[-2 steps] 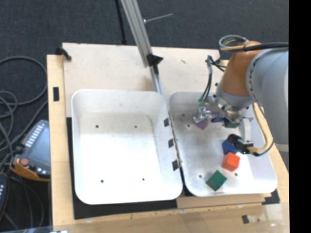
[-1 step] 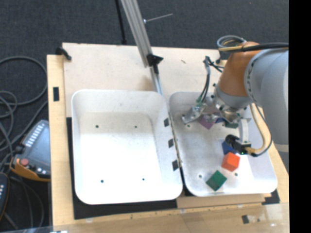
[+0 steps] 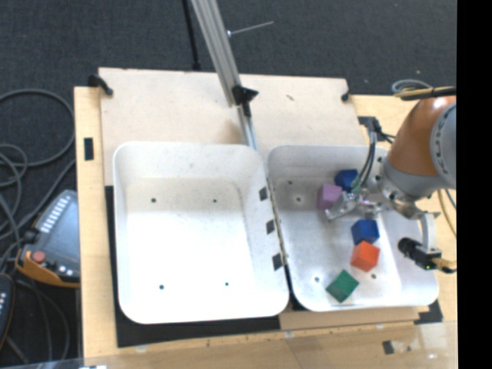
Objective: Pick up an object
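One green block point(image 3: 342, 286), one orange point(image 3: 365, 255), two blue, one purple; gripper point(image 3: 344, 205) state unclear.

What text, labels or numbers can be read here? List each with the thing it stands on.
None can be read.
The handheld pendant at the left edge has rows of keys, too small and blurred to read.
The blocks, among them the purple block and green block, show plain faces.

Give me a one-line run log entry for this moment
gripper: low in right bin | nearest: purple block | untouched: orange block, green block
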`<state>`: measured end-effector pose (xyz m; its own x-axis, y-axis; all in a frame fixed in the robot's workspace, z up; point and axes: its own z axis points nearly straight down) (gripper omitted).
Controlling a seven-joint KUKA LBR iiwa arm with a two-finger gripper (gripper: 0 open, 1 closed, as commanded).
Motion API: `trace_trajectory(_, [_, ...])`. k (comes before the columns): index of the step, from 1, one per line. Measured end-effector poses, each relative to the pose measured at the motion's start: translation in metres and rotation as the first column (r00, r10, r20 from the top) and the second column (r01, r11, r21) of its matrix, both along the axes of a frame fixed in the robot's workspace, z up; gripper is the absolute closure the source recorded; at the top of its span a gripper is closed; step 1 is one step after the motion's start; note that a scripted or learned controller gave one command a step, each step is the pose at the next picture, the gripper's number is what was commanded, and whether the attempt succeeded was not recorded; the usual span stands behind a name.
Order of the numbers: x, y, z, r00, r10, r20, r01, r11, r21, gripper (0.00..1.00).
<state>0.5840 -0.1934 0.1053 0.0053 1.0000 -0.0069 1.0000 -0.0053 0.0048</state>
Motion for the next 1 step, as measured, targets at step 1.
trace_trajectory(1, [0.0606, 0.0174, -0.0085, 1.000, 0.010, -0.018, -0.010, 1.000, 0.011, 0.00])
